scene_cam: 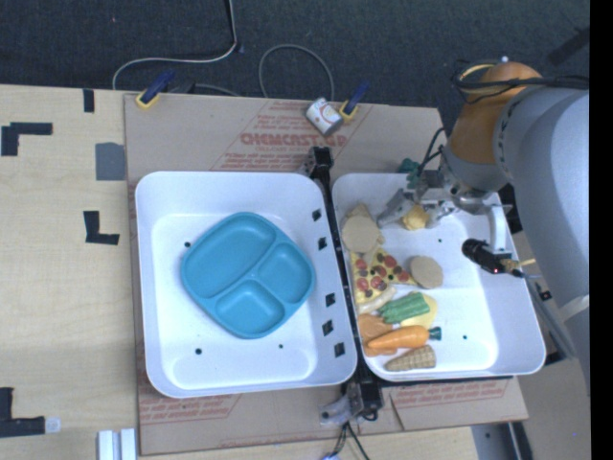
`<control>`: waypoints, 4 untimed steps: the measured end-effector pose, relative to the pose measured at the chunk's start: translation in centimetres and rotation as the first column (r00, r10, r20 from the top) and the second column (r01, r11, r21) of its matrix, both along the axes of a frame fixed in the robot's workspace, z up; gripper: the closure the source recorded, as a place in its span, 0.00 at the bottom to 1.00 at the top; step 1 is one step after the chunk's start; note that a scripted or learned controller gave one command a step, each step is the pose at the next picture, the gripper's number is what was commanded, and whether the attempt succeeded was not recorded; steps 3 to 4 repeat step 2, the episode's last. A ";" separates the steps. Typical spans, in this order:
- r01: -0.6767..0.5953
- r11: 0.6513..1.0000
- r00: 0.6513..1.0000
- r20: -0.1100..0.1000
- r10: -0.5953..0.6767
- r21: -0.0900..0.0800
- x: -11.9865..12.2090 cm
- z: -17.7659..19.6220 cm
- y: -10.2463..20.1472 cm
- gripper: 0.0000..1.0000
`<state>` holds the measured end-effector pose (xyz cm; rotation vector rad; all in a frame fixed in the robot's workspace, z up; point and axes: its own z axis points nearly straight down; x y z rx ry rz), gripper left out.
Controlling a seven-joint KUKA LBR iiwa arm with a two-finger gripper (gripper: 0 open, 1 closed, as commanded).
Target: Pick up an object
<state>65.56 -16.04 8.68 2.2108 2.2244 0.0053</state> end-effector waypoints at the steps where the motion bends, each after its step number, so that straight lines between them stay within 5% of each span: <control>1: 0.001 1.000 1.000 -0.003 -0.001 0.001 1.4 -0.2 4.4 0.00; 2: 0.003 1.000 1.000 -0.003 -0.003 -0.002 1.4 0.9 4.2 1.00; 4: 0.003 1.000 1.000 -0.003 -0.003 -0.002 1.4 0.9 4.2 1.00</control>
